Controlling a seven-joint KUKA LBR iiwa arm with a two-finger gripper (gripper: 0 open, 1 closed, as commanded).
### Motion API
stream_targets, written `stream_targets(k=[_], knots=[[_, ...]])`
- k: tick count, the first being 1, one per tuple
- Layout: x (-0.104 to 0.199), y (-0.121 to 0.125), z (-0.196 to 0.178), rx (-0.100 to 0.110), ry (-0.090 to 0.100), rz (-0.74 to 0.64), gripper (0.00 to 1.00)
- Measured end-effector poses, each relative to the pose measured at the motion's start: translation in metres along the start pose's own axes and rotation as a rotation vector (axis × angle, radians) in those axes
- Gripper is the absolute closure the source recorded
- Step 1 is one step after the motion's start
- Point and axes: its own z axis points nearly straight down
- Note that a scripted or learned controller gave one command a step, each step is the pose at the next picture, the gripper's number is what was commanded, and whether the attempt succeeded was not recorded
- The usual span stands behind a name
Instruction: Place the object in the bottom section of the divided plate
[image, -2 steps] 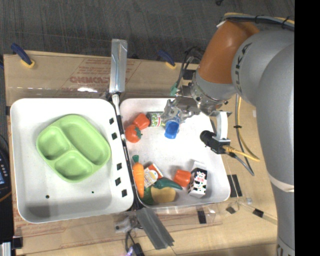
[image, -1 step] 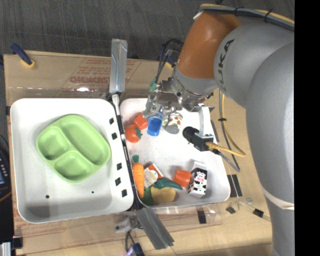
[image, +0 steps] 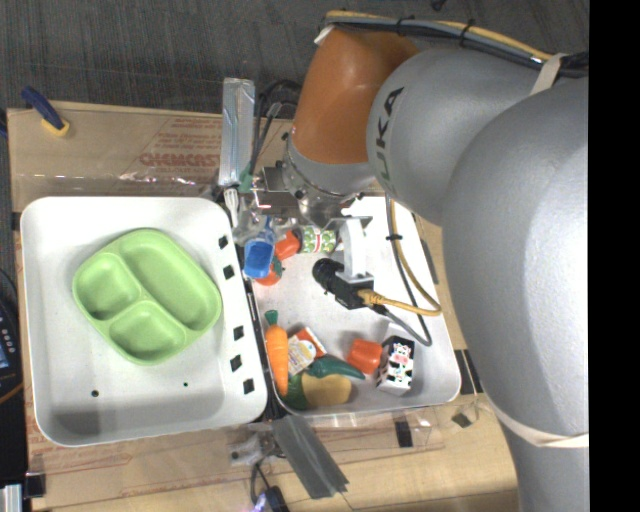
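Green and three-sectioned, the divided plate (image: 148, 293) lies bare in the left bin (image: 60, 400). The gripper (image: 275, 225) hangs over the right bin (image: 440, 385) beside a blue cup (image: 259, 259); its grip state cannot be told. A toy carrot (image: 276, 358), an orange cup (image: 365, 353) and a cow-patterned carton (image: 399, 365) lie near the front wall.

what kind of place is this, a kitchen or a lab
Most likely a robotics lab bench, not a kitchen: a grey KUKA arm reaches over two white bins, one holding a green divided plate, the other toy food such as a carrot.
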Motion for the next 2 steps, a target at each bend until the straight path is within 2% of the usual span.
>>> stream_targets(k=[1,2], knots=[[0.055,-0.013,0.048,0.001,-0.002,-0.072,1.0],[0.118,-0.046,0.072,0.0,-0.002,-0.14,1.0]])
